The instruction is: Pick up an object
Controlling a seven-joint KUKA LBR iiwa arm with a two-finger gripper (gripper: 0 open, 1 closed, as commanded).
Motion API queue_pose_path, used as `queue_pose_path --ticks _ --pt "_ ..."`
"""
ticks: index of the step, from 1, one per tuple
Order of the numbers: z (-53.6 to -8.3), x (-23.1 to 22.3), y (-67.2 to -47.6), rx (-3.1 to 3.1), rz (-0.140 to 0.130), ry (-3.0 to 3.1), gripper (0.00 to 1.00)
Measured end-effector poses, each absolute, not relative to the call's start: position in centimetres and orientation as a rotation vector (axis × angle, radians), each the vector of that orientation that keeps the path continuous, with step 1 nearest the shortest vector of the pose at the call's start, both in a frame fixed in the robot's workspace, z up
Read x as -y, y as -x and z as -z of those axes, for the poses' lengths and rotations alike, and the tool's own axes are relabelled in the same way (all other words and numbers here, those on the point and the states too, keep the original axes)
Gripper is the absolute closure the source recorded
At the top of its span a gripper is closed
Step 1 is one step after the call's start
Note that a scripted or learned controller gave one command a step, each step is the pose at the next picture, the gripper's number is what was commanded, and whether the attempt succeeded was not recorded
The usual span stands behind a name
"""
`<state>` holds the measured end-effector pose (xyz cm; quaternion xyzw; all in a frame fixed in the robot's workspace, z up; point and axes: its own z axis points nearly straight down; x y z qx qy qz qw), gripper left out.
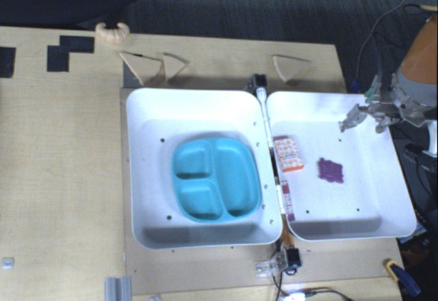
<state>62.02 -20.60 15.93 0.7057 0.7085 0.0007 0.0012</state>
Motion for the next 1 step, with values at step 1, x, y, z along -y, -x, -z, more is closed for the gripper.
queue_pose_path --ticks 1 --pt "-8.79 17.78 -57.33 -2.219 -0.007 -2.214 0.0"
